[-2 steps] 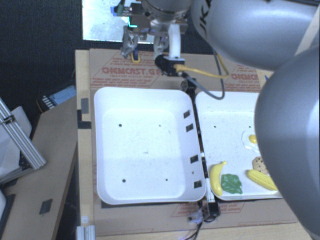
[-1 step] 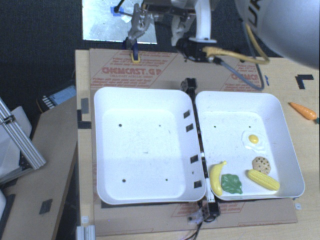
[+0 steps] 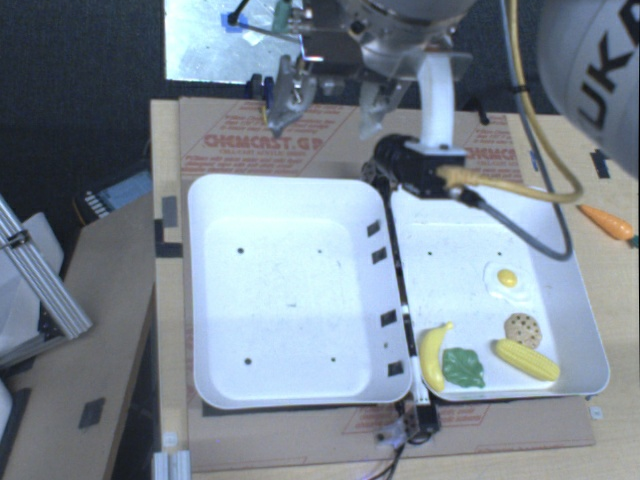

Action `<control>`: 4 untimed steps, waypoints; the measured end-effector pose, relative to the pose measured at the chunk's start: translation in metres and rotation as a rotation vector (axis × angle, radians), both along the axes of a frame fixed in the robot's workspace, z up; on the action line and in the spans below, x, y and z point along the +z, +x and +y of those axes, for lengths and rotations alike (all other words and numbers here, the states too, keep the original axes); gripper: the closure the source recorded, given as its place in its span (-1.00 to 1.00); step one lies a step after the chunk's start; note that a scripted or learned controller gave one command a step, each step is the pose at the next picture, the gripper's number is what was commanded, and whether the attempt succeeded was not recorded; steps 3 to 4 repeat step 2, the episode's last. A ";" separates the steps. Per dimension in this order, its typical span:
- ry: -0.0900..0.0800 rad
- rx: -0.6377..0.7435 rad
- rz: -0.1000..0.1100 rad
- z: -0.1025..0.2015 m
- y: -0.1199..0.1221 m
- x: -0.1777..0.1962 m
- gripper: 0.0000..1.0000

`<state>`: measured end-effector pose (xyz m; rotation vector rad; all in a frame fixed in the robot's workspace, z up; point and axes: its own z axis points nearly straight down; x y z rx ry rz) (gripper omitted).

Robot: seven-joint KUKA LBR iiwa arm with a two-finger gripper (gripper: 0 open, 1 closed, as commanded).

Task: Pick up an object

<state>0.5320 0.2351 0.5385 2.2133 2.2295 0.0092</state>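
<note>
Several toy foods lie near the front of the right bin (image 3: 560,268): a yellow banana (image 3: 435,358), a green leafy piece (image 3: 463,368) touching it, a corn cob (image 3: 527,360), a round cookie (image 3: 522,329) and a fried egg (image 3: 507,279). My gripper (image 3: 330,98) hangs high over the far rim of the bins, well away from the foods. It is open, its two fingers (image 3: 287,90) spread wide with nothing between them.
The left bin (image 3: 290,288) sits beside the right one, with a black-clipped divider between them. An orange carrot-like piece (image 3: 610,222) lies outside the right bin. An aluminium frame (image 3: 40,278) stands at the left, and a shiny metal sheet (image 3: 215,23) lies behind the bench.
</note>
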 end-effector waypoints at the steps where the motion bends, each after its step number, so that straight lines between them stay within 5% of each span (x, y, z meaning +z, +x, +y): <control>1: -0.003 -0.008 -0.002 -0.002 0.078 -0.003 -1.00; 2: -0.003 -0.001 0.005 -0.003 0.012 -0.003 -1.00; 4: -0.003 -0.001 0.005 -0.003 0.012 -0.003 -1.00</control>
